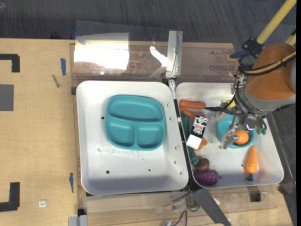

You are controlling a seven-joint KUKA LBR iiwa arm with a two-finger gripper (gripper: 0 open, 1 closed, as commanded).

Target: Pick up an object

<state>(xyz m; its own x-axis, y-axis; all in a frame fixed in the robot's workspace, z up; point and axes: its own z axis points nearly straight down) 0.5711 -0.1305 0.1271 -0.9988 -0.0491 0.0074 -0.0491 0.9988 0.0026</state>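
Faint reddish lettering is being shown on the cardboard strip point(207, 60) lying behind the far edge of the bins, but it is too blurred to be read. Black marks are being displayed on the small white carton point(198, 132) in the right bin point(273, 171), likewise illegible.

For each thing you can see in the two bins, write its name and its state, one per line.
Teal divided plate: flat in left bin, compartments bare.
Orange ball: in teal bowl, right bin, beneath end effector.
Carrot: lying loose.
Purple grapes: at front wall.
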